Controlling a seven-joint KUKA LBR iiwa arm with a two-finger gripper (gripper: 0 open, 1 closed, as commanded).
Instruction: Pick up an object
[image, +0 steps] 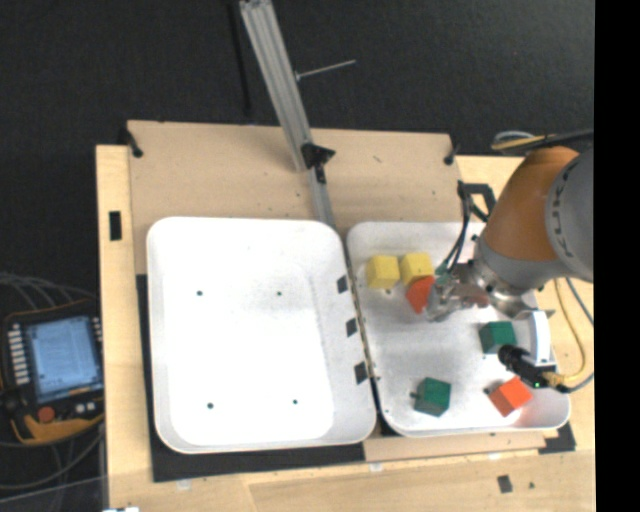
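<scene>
From my seat the left bin (250, 330) lies bare, with open floor out to its rim, so there is plenty of room there should a drop follow. In the right bin (400, 405) two yellow blocks (398, 270) sit side by side near the far wall, a red block (419, 292) just below them, a green block (432, 396) near the front edge, a second green one (497, 335) and an orange block (509, 396) toward the right wall. The gripper (447, 298) hangs low beside the red block; I cannot tell its opening, nor any grasp. I judge nothing lifted yet. The yellow pair crowds that side.
</scene>
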